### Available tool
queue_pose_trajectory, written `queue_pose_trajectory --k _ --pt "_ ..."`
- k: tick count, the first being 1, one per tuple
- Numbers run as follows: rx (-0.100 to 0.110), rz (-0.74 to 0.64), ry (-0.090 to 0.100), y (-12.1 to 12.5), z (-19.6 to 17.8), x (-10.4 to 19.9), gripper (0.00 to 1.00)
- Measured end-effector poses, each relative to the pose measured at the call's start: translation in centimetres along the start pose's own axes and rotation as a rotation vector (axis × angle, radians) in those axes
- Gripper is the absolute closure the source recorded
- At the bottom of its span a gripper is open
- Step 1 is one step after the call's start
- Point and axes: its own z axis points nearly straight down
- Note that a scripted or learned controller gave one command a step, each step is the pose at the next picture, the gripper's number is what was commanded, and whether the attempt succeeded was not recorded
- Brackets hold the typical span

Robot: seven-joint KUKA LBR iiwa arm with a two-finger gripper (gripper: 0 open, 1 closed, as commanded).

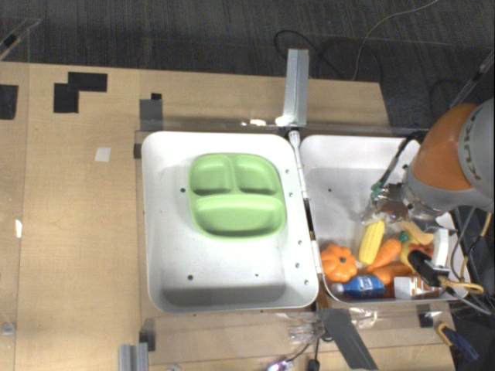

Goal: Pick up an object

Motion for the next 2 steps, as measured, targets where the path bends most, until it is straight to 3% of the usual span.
queue_pose_trajectory --k 1,2 --pt "0.019 -0.086 -0.001 2.7 -8.4 7.8 1.00" --pt "0.023 -0.184 -0.001 1.5 -8.2 10.4 1.00"
